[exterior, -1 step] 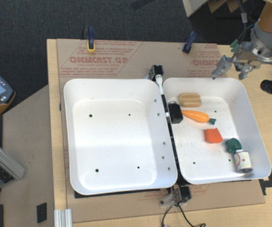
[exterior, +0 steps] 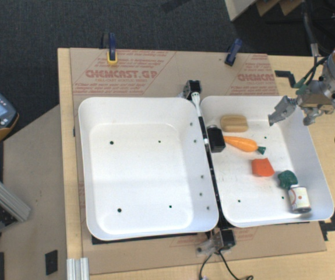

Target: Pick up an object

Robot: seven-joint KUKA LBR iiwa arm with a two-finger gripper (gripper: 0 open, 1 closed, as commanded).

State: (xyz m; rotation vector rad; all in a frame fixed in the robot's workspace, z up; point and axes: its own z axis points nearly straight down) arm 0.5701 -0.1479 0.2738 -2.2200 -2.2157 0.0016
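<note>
The right bin (exterior: 318, 174) holds a tan bread-shaped piece (exterior: 233, 123), an orange carrot (exterior: 241, 144) with a green tip, a red-orange block (exterior: 263, 168), a green object (exterior: 287, 178) and a small white can (exterior: 299, 198). My gripper (exterior: 298, 113) hangs over the bin's far right corner, above and to the right of the tan piece. It is open, its two grey fingers (exterior: 281, 111) spread apart with nothing between them.
The left bin (exterior: 91, 156) lies beside the right one, with a black clip (exterior: 215, 139) on the shared rim. Blue clamps (exterior: 111, 46) hold the brown board at the back. Cables trail near the front edge (exterior: 217, 247).
</note>
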